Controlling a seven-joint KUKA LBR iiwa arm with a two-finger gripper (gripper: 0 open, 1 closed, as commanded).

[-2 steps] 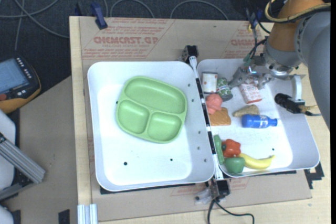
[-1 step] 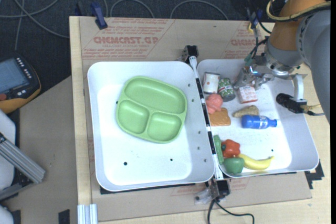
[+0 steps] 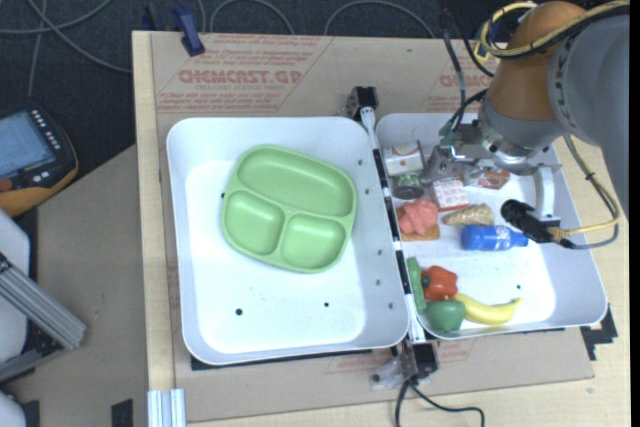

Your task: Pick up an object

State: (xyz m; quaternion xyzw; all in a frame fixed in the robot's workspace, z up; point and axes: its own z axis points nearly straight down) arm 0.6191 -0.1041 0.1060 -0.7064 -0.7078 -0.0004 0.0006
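Nothing looks lifted yet: the gripper [image 3: 470,158] hangs low over the right bin [image 3: 575,295], its grip state impossible to tell, with a blue bottle [image 3: 490,237] just below it.

A: Legible print? Red lettering "CHEMCAST GP" on the brown protective sheet [image 3: 250,65] under the bins, repeated top right, partly cut off.

B: Smaller red lines beneath, too blurred to read. Packaging on the small carton [image 3: 404,157]: printed, unreadable.
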